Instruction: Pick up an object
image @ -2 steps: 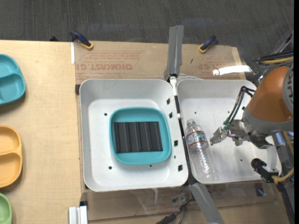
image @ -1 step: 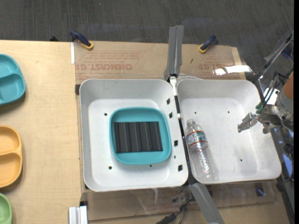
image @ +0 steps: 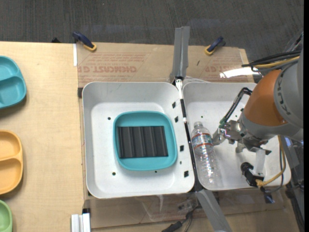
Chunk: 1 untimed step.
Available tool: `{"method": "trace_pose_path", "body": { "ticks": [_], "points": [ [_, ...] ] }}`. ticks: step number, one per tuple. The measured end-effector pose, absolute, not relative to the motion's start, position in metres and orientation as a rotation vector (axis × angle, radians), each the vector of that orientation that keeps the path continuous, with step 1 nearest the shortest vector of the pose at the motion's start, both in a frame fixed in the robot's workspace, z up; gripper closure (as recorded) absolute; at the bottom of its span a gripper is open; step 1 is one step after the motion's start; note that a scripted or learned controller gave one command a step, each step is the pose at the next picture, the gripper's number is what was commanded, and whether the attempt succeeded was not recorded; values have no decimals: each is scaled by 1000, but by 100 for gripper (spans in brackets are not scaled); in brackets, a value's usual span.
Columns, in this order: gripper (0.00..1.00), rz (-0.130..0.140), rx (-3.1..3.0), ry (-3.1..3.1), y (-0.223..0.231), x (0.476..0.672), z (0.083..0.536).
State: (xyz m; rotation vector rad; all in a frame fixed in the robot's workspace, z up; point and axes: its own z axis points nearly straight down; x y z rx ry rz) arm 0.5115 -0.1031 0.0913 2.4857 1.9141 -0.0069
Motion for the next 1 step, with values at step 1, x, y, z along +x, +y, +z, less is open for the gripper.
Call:
{"method": "trace_pose_path", "body": {
  "ticks": [1],
  "points": [
    [0, -3, 2489, 1916, -169, 525, 199]
  ]
}}
